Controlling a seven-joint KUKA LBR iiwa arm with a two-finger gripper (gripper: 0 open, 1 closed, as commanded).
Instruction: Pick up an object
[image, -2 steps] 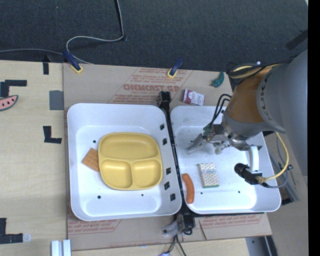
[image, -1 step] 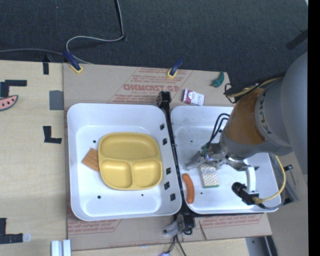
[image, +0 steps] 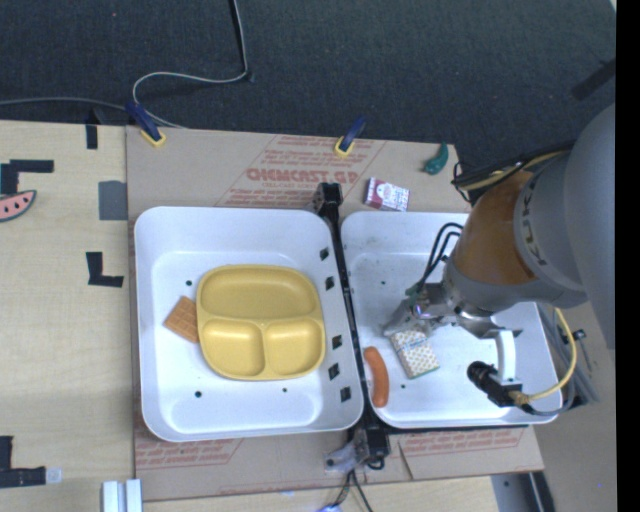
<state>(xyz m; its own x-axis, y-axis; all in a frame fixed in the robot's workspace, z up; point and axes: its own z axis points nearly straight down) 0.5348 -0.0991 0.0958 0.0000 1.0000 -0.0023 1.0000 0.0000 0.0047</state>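
Hovering low in the right bin (image: 500, 410), pincer (image: 418, 312) just above a small patterned packet (image: 414, 353); opening impossible to tell. Orange sausage (image: 376, 376) near the packet. Yellow divided plate (image: 262, 321) in the left bin (image: 160, 300).

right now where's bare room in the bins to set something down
Left bin: strips along its far and near walls, around the yellow tray. Right bin: its far left corner, above the packet. Crowded: the right bin's middle, where the gripper sits by the packet, with the sausage at the near left.
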